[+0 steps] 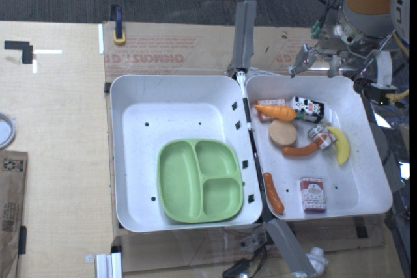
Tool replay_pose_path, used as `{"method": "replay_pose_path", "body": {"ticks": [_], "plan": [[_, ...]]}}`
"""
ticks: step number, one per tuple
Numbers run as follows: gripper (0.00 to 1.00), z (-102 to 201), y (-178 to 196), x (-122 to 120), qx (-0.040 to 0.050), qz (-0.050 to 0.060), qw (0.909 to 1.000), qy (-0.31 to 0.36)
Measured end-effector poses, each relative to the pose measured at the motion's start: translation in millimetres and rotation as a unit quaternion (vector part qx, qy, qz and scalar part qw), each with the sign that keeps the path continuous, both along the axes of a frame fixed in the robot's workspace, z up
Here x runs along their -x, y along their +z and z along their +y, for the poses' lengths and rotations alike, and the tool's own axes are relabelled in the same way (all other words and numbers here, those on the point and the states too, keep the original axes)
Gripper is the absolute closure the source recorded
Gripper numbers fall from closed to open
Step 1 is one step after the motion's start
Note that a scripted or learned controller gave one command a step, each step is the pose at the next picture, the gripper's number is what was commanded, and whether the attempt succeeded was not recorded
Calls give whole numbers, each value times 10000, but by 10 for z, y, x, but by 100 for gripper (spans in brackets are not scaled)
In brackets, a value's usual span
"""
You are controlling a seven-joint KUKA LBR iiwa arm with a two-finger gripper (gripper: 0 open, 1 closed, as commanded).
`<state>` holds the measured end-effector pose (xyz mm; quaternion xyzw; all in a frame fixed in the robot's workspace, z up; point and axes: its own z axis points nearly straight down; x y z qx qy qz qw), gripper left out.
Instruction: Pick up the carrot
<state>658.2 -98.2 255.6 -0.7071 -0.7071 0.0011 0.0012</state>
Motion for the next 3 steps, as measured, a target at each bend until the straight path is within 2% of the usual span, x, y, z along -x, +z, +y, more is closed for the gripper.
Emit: {"method": "replay_pose_path", "body": {"ticks": [1, 2, 3], "plan": [[0, 51, -1426, 894, -1, 0, 9993, 387], [0, 185, -646, 951, 3, -9, 9995, 307], [0, 16, -1384, 446, 7, -7, 9962, -867]]}}
